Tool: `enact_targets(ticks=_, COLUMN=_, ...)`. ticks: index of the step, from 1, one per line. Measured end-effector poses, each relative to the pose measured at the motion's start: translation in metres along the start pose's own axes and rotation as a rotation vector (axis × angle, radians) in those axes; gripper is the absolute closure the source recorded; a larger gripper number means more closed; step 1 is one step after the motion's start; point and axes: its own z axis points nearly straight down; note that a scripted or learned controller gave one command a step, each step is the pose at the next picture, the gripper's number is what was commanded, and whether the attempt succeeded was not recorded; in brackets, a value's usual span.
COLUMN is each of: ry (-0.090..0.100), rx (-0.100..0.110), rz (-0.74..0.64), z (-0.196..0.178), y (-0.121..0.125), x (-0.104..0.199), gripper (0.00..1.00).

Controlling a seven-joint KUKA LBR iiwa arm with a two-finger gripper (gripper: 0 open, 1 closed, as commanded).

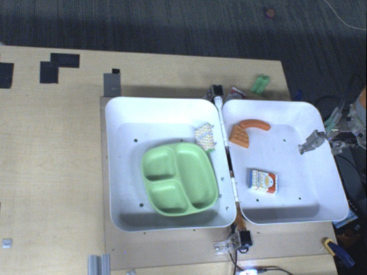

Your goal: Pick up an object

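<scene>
Honestly, I am not making out how my jaws are standing; my gripper (314, 142) is hovering at the right bin's (298, 211) right edge, holding nothing visible. Carton (262, 181), sausage (254, 124), orange wedge (239, 136) are lying inside it.

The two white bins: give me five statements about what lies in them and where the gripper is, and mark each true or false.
1. The green divided plate lies in the left bin. True.
2. The small carton lies in the left bin. False: it lies in the right bin, towards its near side.
3. The orange sausage lies beside the orange wedge at the far side of the right bin. True.
4. The gripper holds the carton. False: the gripper is at the right bin's right edge, apart from the carton.
5. The patterned scrap lies on the plate's middle. False: it sits at the plate's far right corner, near the divider between the bins.
</scene>
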Motion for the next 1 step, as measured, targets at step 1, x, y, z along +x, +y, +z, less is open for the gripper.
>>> enact_targets(ticks=1, ry=-0.002, rx=-0.005, rz=0.001, z=0.1329, y=0.0047, x=0.0236, gripper=0.00)
